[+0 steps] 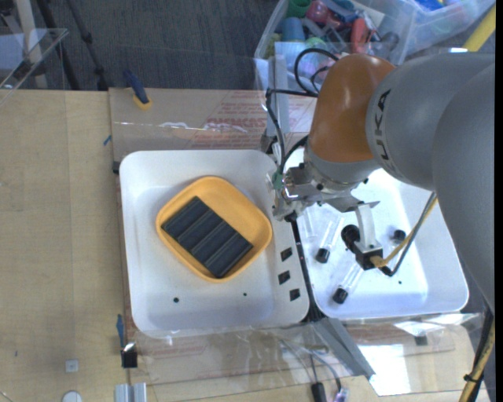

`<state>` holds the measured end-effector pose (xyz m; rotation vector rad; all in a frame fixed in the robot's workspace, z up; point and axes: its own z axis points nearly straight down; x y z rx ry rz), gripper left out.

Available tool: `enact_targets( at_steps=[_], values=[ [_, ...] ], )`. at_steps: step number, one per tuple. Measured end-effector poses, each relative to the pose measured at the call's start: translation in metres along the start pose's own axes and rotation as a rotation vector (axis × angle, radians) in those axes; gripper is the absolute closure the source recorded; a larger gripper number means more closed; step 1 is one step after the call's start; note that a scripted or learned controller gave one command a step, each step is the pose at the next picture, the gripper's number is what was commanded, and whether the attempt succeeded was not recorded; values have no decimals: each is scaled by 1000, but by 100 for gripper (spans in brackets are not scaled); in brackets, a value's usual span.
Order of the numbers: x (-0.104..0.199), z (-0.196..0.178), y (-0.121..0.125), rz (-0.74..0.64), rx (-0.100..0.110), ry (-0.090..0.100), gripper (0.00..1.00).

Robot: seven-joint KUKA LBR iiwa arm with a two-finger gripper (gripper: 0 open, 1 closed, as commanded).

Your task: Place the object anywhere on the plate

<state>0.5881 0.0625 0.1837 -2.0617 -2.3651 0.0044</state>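
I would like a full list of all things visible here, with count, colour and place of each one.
plate: one, yellow, in the left bin
slab: one, dark, ribbed, lying on the plate
bins: two, white, side by side on the bench
bench: one, light wood, under the bins
box: one, clear, full of mixed items, behind the bins
arm: one, grey with an orange band, above the right bin

Two white bins (141, 306), one yellow plate (214, 228), one dark ridged block (206, 232) on it, one arm (393, 110)
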Motion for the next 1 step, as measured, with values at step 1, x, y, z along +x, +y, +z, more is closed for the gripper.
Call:
enact_targets(
  at_steps=[1],
  values=[
    [0, 0, 0, 0, -1, 0, 0]
  ],
)
